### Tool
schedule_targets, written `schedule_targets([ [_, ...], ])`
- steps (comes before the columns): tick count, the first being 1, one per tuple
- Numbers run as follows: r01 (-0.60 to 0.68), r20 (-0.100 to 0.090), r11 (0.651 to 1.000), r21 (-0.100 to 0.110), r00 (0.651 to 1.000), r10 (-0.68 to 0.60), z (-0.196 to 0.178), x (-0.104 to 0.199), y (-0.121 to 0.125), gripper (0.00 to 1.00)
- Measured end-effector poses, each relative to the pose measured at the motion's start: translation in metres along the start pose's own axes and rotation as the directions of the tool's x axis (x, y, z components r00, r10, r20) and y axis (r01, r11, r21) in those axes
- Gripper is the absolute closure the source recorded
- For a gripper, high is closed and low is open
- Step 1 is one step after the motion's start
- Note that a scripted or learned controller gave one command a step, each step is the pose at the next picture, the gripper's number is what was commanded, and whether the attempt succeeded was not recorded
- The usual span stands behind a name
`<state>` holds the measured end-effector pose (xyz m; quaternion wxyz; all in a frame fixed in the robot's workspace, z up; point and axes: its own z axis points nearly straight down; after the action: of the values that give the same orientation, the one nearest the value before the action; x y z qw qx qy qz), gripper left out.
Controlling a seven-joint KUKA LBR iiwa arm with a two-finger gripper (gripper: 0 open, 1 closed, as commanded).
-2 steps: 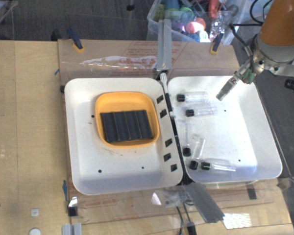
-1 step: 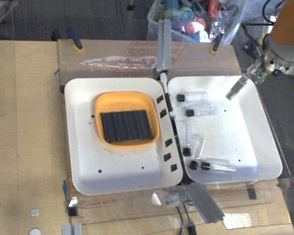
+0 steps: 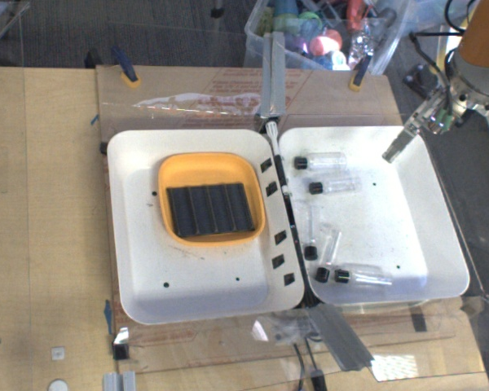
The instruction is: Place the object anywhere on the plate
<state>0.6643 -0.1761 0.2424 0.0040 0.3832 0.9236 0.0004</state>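
1. The two white bins (image 3: 138, 292) look like smooth plastic — a bit shiny.
2. The orange plate (image 3: 208, 168) looks smooth too.
3. The black ridged block (image 3: 210, 209) looks matt.
4. The little vials (image 3: 326, 161) are see-through — with black caps.

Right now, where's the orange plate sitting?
The orange plate lies in the left white bin, toward its upper middle, with a dark ridged block resting on it. The clear tubes are in the right bin.

The arm (image 3: 479, 39) is cut off by the frame's edge at 2 o'clock. The gripper (image 3: 395, 149) is too small to read. At 12 o'clock, the clear tub of toys (image 3: 334, 15) runs past the top edge, its contents blurred.
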Motion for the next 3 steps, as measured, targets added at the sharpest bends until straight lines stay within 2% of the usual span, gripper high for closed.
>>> schedule_targets([
  [1, 0.050, 0.000, 0.999, 0.001, 0.999, -0.050, 0.007, -0.034, -0.034, 0.00],
  [2, 0.195, 0.000, 0.981, 0.000, 0.981, -0.195, -0.005, -0.028, -0.036, 0.00],
  [3, 0.259, 0.001, 0.966, -0.001, 0.966, -0.259, -0.012, -0.029, -0.034, 0.00],
])
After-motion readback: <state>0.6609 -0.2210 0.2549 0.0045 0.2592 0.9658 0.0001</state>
